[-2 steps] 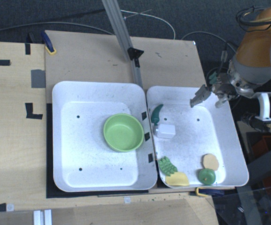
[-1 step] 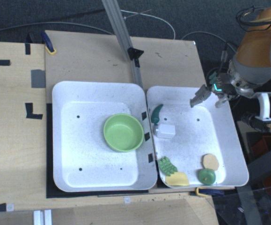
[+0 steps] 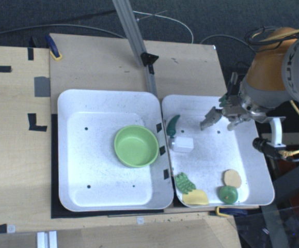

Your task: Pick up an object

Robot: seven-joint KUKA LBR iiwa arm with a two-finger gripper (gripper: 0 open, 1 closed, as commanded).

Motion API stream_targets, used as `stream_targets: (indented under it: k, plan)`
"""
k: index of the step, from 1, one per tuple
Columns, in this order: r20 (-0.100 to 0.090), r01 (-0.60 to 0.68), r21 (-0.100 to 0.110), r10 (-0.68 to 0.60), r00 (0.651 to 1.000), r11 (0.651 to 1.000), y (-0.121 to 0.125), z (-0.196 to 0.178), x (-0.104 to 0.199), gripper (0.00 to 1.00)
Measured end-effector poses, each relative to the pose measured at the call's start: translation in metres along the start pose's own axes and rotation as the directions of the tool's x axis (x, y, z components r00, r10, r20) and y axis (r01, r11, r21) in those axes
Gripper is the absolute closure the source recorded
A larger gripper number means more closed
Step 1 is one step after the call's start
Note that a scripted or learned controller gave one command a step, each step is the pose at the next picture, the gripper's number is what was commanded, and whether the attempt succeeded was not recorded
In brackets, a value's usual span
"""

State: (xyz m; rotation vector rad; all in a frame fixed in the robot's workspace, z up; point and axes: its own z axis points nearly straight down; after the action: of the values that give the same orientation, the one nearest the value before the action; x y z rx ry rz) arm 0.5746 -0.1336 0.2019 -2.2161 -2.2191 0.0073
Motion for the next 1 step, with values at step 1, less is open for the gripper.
stream_targets:
  k: [1]
  plan:
    - [0.0,0.001,0.001,-0.001,1.0,1.0,0.0036,0.0624,0.0061,0.0]
